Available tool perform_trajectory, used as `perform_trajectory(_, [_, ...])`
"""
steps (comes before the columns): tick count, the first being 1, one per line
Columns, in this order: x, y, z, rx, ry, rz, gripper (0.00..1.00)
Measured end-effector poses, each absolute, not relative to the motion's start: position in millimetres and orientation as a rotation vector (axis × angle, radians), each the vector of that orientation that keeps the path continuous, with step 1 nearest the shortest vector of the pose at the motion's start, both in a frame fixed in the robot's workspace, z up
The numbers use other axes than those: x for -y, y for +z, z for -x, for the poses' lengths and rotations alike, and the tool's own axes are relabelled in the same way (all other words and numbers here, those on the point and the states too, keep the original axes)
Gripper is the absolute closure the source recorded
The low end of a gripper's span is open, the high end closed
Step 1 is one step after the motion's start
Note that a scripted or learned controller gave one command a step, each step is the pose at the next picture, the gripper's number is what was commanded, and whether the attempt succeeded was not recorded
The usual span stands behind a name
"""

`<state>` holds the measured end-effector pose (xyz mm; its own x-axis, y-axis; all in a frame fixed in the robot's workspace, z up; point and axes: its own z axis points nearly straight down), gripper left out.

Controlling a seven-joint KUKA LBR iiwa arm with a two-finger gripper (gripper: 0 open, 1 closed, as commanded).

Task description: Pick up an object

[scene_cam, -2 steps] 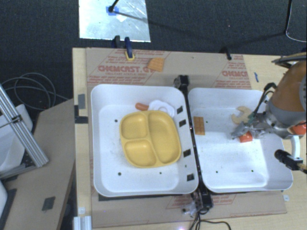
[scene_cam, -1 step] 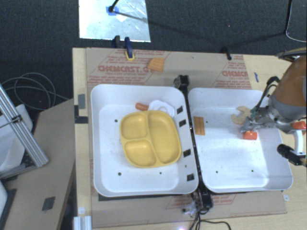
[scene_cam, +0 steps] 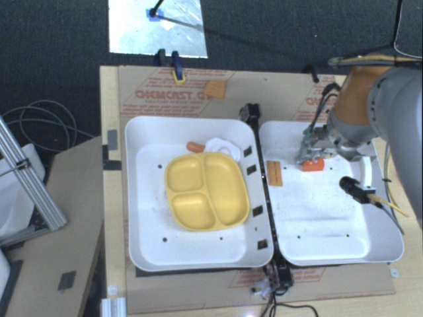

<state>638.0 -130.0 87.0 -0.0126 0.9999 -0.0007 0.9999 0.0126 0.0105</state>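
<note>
Two white containers: left bin and right bin, both with sparse dark dots. Left bin: pale yellow three-compartment plate, orange sausage-shaped piece, white crumpled item. Right bin: orange-red block, tan card at its left. Desk: brown board with red lettering. Arm: grey, with orange band.

a blue clamp sits at the printed board's far edge.
</note>
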Motion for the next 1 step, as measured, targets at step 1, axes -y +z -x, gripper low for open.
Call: perform_trajectory(1, [67.8, 191.4, -594.3, -2.23, 0.013, -2.206, 1.0])
